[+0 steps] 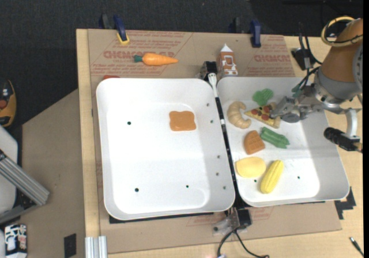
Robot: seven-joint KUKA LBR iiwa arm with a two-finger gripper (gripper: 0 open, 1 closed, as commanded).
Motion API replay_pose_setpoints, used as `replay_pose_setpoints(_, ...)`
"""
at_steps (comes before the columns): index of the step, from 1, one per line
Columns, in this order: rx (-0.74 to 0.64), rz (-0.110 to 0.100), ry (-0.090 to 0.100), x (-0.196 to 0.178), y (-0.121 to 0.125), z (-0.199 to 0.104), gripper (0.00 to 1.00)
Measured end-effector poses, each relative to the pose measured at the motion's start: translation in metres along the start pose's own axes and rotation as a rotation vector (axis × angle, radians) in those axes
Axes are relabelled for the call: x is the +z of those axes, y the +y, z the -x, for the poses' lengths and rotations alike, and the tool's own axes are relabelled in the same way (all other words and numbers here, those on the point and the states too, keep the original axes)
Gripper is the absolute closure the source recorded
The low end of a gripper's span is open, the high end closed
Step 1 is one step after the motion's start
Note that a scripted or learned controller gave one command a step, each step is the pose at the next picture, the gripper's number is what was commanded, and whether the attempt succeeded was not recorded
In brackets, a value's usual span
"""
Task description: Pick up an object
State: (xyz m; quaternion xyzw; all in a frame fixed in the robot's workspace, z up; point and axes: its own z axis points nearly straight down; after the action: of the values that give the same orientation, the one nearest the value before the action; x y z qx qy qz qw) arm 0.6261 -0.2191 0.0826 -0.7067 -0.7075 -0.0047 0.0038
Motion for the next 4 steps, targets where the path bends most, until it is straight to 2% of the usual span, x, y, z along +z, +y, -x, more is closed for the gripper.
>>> replay_pose_setpoints(1, -0.003, 0.01, -0.013, -0.018, 0.003, 0.003, 1.0)
replay_pose_setpoints(2, 0.001, -0.003, -0.011, -0.021, -0.01, 0.004, 1.0)
replay_pose_setpoints(3, -0.003, 0.005, -0.014, -0.056, 0.023, -0.024, 1.0)
replay_pose_setpoints(4, -0.004, -0.002, -0.01, -0.081, 0.004, -0.086, 1.0)
